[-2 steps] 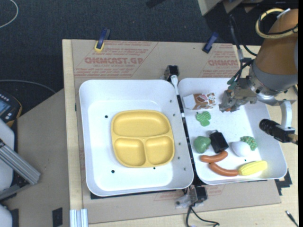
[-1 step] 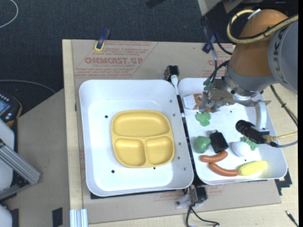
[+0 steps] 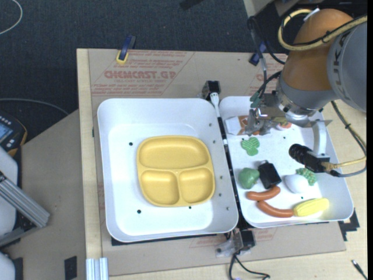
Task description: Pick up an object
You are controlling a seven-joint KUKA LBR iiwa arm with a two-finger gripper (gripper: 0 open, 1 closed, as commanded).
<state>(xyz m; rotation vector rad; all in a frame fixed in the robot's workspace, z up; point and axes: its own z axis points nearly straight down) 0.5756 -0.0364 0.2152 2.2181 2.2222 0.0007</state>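
Note:
My gripper (image 3: pixel 254 127) hangs over the far left part of the right bin (image 3: pixel 344 200), just above a small green leafy piece (image 3: pixel 251 146). Whether anything sits between its tips is hidden by the wrist. Lower in that bin lie a green round vegetable (image 3: pixel 248 177), a black block (image 3: pixel 269 174), a white egg-like piece (image 3: pixel 296 183), a green broccoli-like piece (image 3: pixel 308 175), an orange sausage (image 3: pixel 263 195), a second orange sausage (image 3: pixel 275 210) and a yellow corn cob (image 3: pixel 311 206). An orange-and-white item (image 3: pixel 284 124) peeks out under the wrist.
The left bin (image 3: pixel 116 156) holds a yellow three-compartment plate (image 3: pixel 175 170). A black clamp (image 3: pixel 211 89) sits at the far end of the divider between the bins. The arm's orange band (image 3: pixel 315 45) and cables loom over the right bin's far side.

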